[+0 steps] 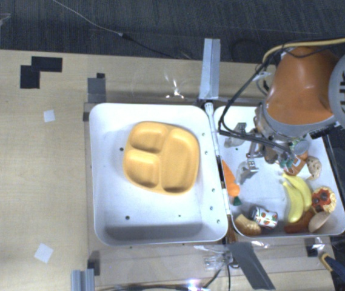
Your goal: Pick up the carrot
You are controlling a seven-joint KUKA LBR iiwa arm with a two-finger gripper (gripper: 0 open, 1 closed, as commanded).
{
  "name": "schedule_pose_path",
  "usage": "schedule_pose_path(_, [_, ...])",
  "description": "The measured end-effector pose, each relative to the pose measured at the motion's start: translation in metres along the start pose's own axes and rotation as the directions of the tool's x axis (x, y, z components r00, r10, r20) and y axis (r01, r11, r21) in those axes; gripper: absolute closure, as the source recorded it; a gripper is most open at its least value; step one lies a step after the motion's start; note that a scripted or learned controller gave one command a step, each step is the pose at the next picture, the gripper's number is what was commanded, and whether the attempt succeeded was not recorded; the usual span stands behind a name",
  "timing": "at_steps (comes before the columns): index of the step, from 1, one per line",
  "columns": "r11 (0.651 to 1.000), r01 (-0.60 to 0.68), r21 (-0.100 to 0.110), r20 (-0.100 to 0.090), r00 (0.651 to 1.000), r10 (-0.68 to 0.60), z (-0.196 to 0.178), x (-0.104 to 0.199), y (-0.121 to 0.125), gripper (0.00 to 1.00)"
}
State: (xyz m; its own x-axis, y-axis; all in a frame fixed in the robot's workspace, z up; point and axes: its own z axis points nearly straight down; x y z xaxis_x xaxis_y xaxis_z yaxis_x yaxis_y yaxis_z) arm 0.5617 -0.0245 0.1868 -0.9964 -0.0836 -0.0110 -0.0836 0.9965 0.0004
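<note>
Carrot (228, 179): against right bin's (336, 228) left wall (lying lengthwise).
Gripper (249, 165): above right bin's middle, just beside carrot; fingers apart, holding nothing.
Banana (298, 197): toward right wall.
Left bin (154, 229): yellow divided tray (161, 157).

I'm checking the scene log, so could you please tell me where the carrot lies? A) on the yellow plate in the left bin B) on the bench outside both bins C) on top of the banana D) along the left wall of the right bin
D: the carrot lies against the left wall of the right bin, apart from the banana and the yellow plate.
</note>
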Motion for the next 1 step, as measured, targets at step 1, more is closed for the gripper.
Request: schedule_pose_path(1, [0.957, -0.290, 0.002, -0.006, 0.957, 0.290, 0.0012, 0.0647, 0.0127, 0.00])
